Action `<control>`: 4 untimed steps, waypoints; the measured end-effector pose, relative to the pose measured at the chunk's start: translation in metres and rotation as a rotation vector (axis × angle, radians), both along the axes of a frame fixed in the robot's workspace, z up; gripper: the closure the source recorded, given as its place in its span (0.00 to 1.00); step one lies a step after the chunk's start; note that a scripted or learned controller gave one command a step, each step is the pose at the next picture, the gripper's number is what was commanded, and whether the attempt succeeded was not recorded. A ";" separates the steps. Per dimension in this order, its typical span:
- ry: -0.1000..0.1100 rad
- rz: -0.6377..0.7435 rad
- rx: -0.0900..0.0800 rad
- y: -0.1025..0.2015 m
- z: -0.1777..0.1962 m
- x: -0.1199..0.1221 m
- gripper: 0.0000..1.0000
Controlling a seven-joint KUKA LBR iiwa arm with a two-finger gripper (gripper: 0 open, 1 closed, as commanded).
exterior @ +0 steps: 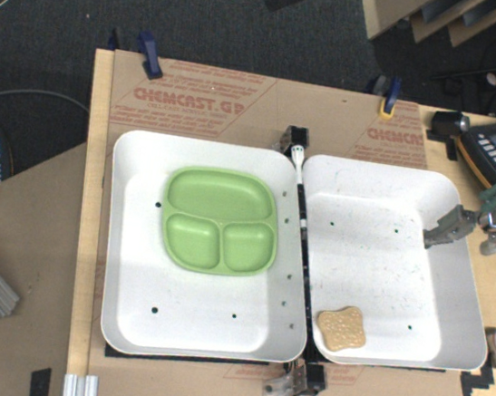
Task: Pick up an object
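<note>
A tan, waffle-like biscuit piece (341, 328) lies flat in the right bin (386, 258), near its front left corner. My gripper (450, 226) reaches in from the right, over the right bin's far right rim. It hangs well behind and to the right of the biscuit piece, with nothing seen in it. The rest of the arm runs off the right edge.
A green three-compartment plate (221, 222) lies in the left bin (130, 258). Both bins rest on a brown board (198, 94) held by a blue clamp (149, 55) and a yellow clamp (389, 100). Cables and equipment (488, 149) crowd the far right.
</note>
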State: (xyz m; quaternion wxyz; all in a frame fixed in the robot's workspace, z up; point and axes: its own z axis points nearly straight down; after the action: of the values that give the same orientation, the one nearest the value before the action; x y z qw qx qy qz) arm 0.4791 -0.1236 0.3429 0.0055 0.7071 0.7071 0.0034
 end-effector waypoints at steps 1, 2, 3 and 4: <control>-0.010 0.002 -0.002 0.001 0.165 0.001 0.00; 0.005 0.001 -0.001 0.002 0.166 0.001 1.00; 0.023 0.002 0.005 0.033 0.058 0.000 1.00; -0.005 -0.006 -0.005 -0.040 0.186 0.026 1.00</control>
State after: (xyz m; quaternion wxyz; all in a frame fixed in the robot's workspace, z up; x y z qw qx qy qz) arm 0.5055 -0.1633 0.5291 0.0091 0.7091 0.7050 0.0032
